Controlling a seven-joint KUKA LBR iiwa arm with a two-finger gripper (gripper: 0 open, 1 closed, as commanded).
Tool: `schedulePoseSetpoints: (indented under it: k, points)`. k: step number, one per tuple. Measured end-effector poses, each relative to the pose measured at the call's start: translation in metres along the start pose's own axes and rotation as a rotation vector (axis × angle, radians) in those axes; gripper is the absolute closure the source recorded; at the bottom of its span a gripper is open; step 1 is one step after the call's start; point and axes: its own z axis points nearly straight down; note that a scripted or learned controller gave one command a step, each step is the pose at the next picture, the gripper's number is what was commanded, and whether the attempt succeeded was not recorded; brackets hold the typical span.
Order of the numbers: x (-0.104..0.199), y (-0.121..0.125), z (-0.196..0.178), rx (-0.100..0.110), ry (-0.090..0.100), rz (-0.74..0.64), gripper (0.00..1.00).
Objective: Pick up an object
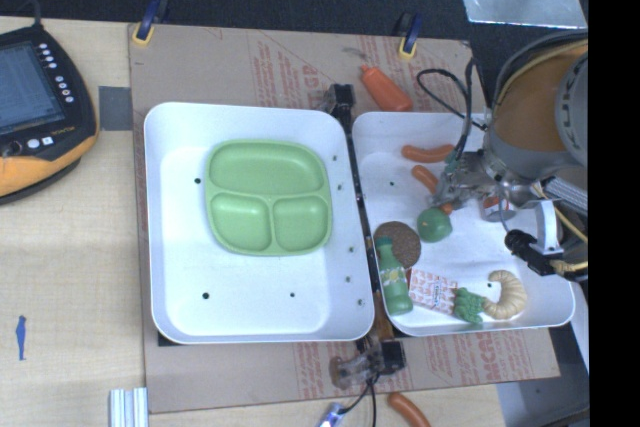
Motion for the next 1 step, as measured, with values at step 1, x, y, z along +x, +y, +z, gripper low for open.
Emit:
schedulePoseSetpoints:
  k: [1]
  points:
    - [0.0837,0.0137,-0.0907,-0.004,0.004,0.004,1.00]
